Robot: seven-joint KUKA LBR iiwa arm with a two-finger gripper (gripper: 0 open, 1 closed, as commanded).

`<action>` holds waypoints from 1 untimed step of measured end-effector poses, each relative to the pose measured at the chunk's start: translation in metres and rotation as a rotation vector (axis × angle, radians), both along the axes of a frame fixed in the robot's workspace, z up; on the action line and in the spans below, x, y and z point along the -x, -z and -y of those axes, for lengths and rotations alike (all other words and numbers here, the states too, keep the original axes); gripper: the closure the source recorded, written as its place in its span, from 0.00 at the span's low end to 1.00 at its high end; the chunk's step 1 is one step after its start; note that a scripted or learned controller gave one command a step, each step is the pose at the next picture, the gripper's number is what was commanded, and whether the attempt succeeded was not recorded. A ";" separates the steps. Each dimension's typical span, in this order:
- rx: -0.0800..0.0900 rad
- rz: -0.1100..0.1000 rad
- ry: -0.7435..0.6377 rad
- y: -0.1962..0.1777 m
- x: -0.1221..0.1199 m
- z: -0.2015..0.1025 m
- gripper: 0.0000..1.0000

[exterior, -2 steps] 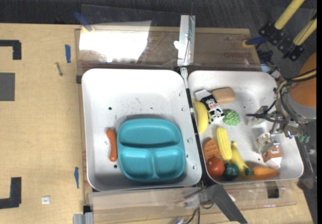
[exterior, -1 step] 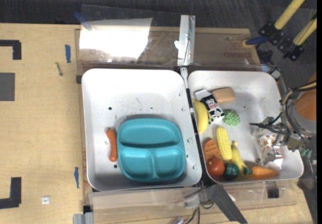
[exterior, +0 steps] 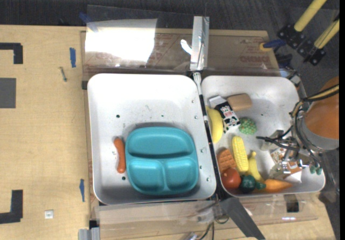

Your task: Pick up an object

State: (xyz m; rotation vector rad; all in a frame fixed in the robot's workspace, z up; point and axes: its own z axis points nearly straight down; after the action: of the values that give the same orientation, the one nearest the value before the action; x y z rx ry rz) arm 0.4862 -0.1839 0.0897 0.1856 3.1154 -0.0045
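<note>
Gripper (exterior: 284, 164) above right bin (exterior: 269, 85)

Toy foods (exterior: 239, 150) heaped in right bin (exterior: 269, 89); teal tray (exterior: 160, 160) in left.

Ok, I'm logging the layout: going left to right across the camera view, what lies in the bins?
Hot dog → teal divided tray → banana → corn cob → gripper.

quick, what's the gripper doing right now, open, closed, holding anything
Gripper: over the right bin, low near the carrot; open or closed cannot be told, and nothing visibly held.
</note>
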 end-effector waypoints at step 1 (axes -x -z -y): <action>0.004 0.012 -0.002 -0.013 -0.004 0.000 1.00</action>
State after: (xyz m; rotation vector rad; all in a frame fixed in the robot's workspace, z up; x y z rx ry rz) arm 0.4900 -0.1841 0.1024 0.1821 3.1037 -0.0099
